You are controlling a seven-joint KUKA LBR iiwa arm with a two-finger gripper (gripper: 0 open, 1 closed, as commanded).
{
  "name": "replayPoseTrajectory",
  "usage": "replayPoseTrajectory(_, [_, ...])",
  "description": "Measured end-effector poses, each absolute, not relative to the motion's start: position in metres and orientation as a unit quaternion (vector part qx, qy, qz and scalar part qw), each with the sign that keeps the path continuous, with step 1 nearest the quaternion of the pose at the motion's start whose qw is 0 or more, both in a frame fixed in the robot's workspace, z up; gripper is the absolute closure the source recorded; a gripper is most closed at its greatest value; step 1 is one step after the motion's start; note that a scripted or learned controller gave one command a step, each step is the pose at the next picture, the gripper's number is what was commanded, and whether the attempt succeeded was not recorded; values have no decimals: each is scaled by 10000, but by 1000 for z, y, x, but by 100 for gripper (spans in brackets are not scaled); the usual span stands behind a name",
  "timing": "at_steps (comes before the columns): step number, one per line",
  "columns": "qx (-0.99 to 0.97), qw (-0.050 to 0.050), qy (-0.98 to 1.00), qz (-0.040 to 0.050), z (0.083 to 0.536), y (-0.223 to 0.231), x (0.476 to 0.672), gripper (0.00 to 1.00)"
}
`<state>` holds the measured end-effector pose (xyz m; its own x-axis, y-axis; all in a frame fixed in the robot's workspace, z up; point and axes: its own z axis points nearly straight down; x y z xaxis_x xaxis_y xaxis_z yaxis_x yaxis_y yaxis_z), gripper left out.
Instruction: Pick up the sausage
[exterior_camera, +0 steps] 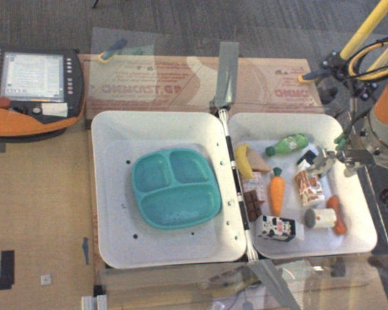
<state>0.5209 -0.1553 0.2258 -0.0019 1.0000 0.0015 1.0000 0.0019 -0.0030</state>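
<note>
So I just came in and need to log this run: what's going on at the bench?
A robot arm reaches in from the right over the right bin, which holds toy food. Its hand hovers above a small red-and-white packet, with a green bottle and a carrot nearby. The sausage it is meant to pick up lies by the bin's right wall, next to a small white can, untouched. The left bin holds a teal divided plate.

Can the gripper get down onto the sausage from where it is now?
Probably yes. The sausage lies uncovered near the right bin's right wall, with only a small white can beside it. The gripper hangs above a red-and-white carton nearby. The wall and can leave tight clearance.
</note>
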Motion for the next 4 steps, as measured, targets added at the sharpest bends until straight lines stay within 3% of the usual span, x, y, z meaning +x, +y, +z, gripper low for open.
replayPoseTrajectory(1, [-6232,-9,-7820,-8,95,-199,535,0])
replayPoseTrajectory(2, [-6191,33,-7853,-29,116,-219,481,0])
replayPoseTrajectory(3, [-6280,33,-7781,-79,90,-213,490,0])
replayPoseTrajectory(4, [-6307,-46,-7760,-40,98,-219,490,100])
